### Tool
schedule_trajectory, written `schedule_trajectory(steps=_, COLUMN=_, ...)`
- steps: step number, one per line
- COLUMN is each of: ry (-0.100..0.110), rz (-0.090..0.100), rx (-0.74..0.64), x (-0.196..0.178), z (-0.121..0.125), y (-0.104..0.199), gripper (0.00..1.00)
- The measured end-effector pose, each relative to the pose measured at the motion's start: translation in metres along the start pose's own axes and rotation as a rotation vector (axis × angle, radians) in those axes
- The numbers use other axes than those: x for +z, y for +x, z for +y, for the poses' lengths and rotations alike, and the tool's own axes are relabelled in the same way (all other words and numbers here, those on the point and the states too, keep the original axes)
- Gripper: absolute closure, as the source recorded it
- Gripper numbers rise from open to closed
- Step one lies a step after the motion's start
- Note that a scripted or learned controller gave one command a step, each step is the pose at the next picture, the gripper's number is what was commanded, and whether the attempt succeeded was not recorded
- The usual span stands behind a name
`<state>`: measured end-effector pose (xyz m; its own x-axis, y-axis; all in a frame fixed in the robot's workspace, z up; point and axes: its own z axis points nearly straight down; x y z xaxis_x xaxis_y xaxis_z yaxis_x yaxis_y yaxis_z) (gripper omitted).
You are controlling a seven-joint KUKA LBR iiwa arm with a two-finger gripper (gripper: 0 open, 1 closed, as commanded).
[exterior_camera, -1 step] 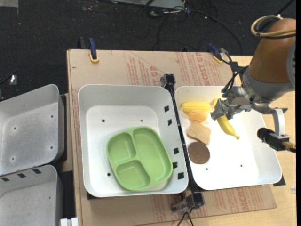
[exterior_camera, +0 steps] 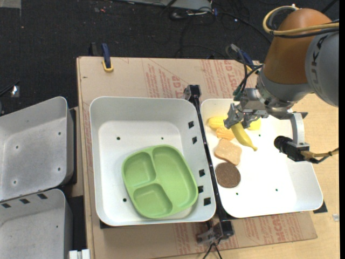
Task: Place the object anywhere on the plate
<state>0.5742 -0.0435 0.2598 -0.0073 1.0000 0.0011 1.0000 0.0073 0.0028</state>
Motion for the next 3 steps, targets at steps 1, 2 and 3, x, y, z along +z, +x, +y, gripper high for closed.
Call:
schedule_trajectory(steps=1, ry=0.001, rz=-0.001, rx=0.000, x=0.006, z=0.012, y=0.043, gripper=1.00)
schedule_trajectory(steps=2, ry=-0.001, rz=0.000, rx=0.000, x=0.004, z=0.040, y=0.092, gripper=1.00)
schedule_trajectory(steps=3, ry=0.000, rz=0.000, rx=0.000, x=0.005, z=0.057, y=0.143, gripper=1.00)
